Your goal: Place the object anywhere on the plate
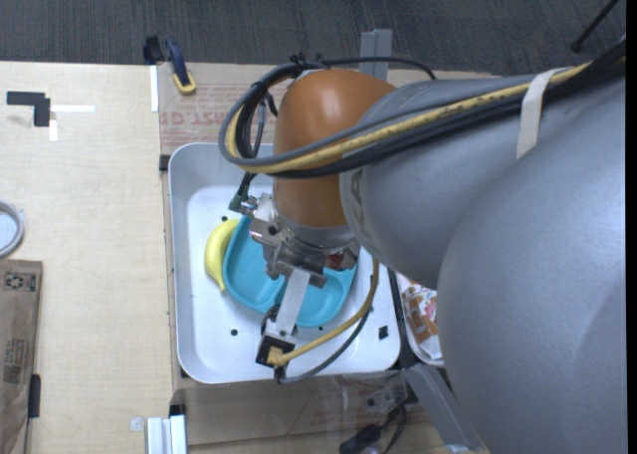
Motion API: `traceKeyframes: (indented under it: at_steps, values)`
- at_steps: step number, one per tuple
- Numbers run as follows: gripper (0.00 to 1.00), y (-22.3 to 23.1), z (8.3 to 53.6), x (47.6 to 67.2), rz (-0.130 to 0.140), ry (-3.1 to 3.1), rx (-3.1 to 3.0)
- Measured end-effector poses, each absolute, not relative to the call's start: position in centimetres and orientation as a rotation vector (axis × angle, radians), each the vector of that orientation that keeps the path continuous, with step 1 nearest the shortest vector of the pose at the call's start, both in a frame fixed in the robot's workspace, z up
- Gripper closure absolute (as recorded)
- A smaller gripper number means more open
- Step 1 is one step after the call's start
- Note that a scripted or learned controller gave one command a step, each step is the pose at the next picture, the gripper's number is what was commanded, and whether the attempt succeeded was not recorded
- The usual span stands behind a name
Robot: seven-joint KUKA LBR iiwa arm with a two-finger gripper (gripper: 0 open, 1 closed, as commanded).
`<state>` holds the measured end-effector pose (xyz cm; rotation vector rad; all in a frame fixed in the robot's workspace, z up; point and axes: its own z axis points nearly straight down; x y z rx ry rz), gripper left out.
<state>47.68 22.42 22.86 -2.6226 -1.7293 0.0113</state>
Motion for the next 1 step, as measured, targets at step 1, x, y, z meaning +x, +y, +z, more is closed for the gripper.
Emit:
traceKeyframes:
  at_steps: [1]
  values:
    - [1.00, 22.74, 20.23, 47.80, 0.014, -1.532, -2.743]
